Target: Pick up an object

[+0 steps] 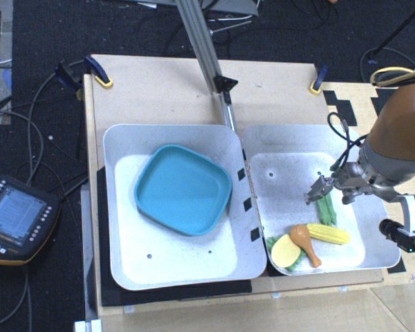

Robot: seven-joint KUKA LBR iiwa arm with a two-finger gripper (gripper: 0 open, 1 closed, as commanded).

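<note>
Grey two-finger gripper (323, 189) hangs low in the right white bin (283, 159) just over the green bean-like toy (326, 209), grip state unclear, presumably lining up on it since corn cob (328, 234) and orange spoon (305, 243) crowd the near corner.

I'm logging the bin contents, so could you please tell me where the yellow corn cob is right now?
The corn cob lies in the right bin, near its front right corner, just right of the orange spoon and below the green piece.
</note>
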